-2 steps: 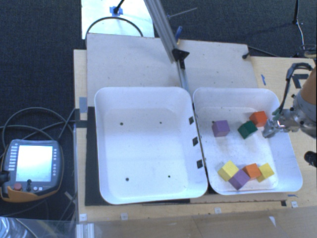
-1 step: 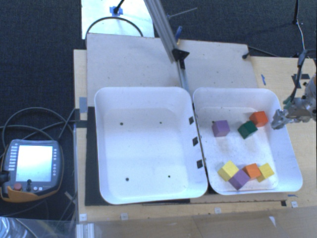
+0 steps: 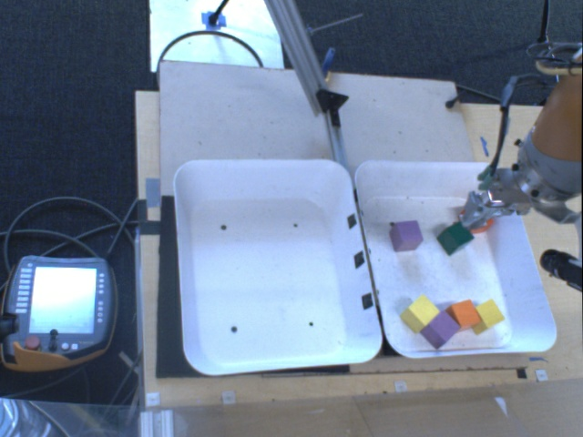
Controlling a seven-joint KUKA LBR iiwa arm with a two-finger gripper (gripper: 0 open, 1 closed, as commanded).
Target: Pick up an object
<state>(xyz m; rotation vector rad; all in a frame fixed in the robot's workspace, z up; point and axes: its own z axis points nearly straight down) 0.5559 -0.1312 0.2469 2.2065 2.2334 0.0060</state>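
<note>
My gripper (image 3: 477, 213) hangs over the upper right part of the right bin (image 3: 537, 280), reaching in from the right. A dark green cube (image 3: 455, 238) lies just below and left of it, close to or touching the tip. A small red-orange piece (image 3: 483, 228) peeks out right under the gripper. A purple cube (image 3: 406, 236) sits to the left of the green one. Near the bin's front lie a yellow cube (image 3: 421, 313), a purple cube (image 3: 440, 329), an orange cube (image 3: 465, 313) and a second yellow cube (image 3: 489, 314), bunched together.
The left bin (image 3: 196, 271) adjoins the right one along a shared middle wall. A slanted metal pole (image 3: 301, 44) crosses the back of the bench. A teach pendant (image 3: 56, 312) lies on the floor at the left.
</note>
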